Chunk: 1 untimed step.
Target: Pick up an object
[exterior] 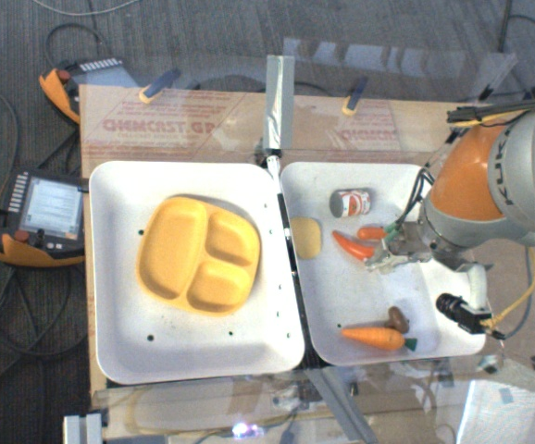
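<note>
in the right bin, the gripper hangs low at a red pepper; whether it is clenched or released, i cannot tell. a can lies at 11 o'clock from it, a carrot at 6 o'clock. the left bin holds 1 yellow tray.

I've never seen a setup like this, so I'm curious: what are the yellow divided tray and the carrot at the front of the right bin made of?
The yellow divided tray looks like moulded plastic: one even colour, rounded compartment walls, a soft sheen. The carrot is probably a plastic toy too, judging by its uniform orange body and neat green tip, though rubber or foam can't be ruled out. Both sit in white bins that look like smooth, thin formed plastic.
</note>
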Tool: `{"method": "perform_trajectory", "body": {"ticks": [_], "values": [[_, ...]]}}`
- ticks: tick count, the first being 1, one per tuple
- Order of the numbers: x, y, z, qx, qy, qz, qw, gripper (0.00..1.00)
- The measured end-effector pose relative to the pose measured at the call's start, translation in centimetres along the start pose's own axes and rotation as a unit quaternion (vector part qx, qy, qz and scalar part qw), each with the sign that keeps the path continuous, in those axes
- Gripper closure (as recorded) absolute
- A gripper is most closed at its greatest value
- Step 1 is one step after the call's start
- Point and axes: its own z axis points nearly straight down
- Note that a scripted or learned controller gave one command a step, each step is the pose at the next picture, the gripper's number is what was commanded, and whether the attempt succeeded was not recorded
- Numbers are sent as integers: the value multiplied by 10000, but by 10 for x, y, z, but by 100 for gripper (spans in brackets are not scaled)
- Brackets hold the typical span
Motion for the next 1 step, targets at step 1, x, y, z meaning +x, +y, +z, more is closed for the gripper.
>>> {"method": "perform_trajectory", "body": {"ticks": [1], "values": [[20,115,-144,11,-24,-598,9982,100]]}}
